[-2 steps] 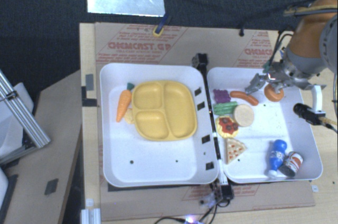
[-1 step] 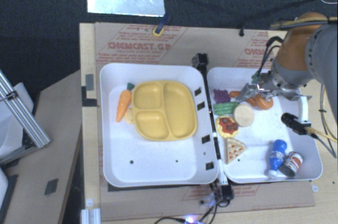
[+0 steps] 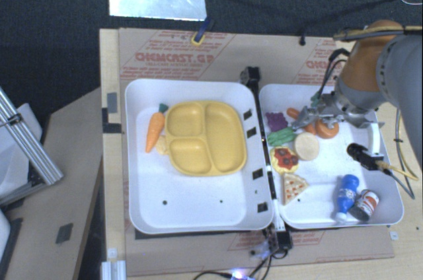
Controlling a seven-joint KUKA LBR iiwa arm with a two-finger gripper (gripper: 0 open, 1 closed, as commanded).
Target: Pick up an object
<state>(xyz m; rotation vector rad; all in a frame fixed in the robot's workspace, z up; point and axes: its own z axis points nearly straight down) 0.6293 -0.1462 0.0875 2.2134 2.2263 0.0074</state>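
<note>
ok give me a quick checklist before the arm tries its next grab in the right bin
1. Gripper over the right bin: ok.
2. Something held between its fingers: cannot tell.
3. Targets near it: orange toy, purple piece, green piece: ok.
4. Room around those targets: not ok, they crowd together with the round cracker.
5. Blue bottle and can away from the gripper: ok.

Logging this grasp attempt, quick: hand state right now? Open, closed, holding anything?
Hand: cannot be told. It sits low in the right bin, at the orange toy and the purple toy; nothing is visibly held.
</note>
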